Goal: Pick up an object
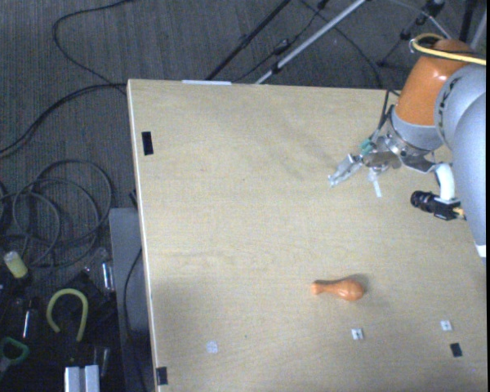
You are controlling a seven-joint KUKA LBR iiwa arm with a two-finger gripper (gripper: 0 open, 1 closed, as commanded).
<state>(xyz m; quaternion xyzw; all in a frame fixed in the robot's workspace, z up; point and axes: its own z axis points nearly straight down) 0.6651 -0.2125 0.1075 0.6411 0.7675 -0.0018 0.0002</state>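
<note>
My pincer (358,174) hangs spread and bare, well apart from the orange gourd-shaped toy (340,289); looks light, smooth, maybe slippery; grab its bulb.

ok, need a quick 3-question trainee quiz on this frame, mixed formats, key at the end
1. True or false: the small orange pear-shaped object is held between the fingers of the two-finger gripper.
2. Multiple choice: where does the orange object lie relative to the gripper in the camera view? A) above it B) below it C) far to its left
3. Fill in: the object rests on the pale tan wooden board, with its narrow end pointing toward the view's ____.

Key: 1 false, it lies on the board apart from the gripper; 2 B; 3 left.
</note>
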